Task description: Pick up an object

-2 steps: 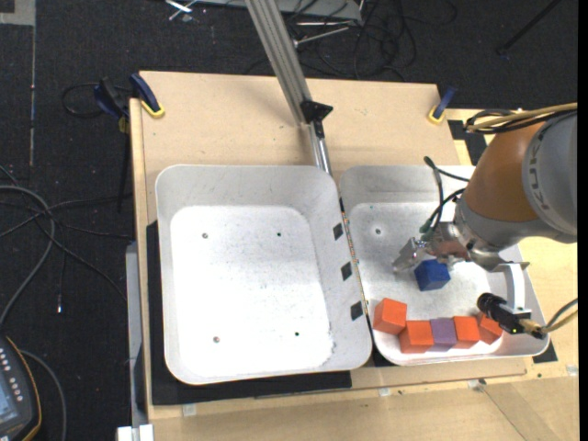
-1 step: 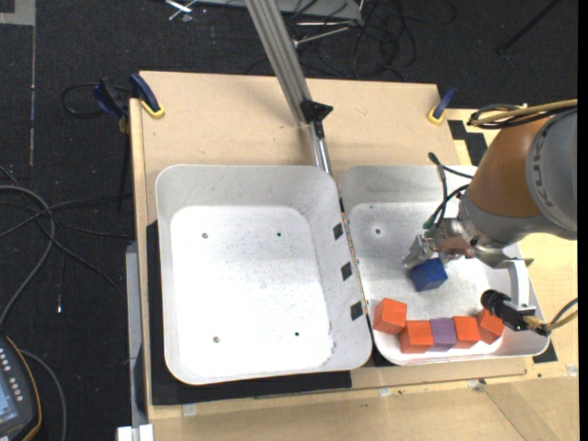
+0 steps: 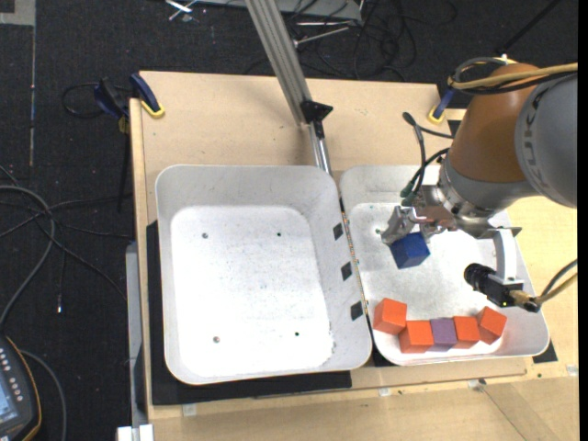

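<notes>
The big grey arm (image 3: 514,145) with its orange band reached in from the right and hung over the right bin (image 3: 367,191). Its gripper (image 3: 402,231) pointed down and to the left. A blue block (image 3: 410,248) sat right at the tips of the gripper. The block was tilted and looked as if it was off the bin floor. The fingers (image 3: 395,223) were close on each side of the top of the block, so the gripper seemed to be holding it.

Along the near edge of the same bin lay a row of small blocks. An orange block (image 3: 390,315) was at the left end. Next to it was another orange one (image 3: 417,335), then a purple block (image 3: 444,333), then two more orange blocks (image 3: 466,330), the last one (image 3: 492,323) at the right end. They were touching or just beside each other, and well apart from the blue block.

The left bin (image 3: 184,191) sat just beside the right bin. Both bins rested on a tan bench (image 3: 230,118). A thin metal pole (image 3: 276,49) slanted across the top of the bench.
</notes>
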You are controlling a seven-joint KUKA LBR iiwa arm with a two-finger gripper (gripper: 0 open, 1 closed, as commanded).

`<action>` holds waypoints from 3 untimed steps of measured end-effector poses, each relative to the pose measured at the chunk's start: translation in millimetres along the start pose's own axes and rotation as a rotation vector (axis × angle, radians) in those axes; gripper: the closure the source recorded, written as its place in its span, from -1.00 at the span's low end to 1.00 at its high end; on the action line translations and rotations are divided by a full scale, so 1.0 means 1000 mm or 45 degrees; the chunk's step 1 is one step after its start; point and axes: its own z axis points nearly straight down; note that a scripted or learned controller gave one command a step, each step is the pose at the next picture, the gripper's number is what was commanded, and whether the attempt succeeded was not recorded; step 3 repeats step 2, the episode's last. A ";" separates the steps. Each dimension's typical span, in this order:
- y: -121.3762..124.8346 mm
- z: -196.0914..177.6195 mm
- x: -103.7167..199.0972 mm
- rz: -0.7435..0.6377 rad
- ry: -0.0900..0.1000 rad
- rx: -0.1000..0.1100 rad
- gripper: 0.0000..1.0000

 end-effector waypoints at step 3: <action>-0.036 -0.016 0.080 -0.003 0.002 0.012 1.00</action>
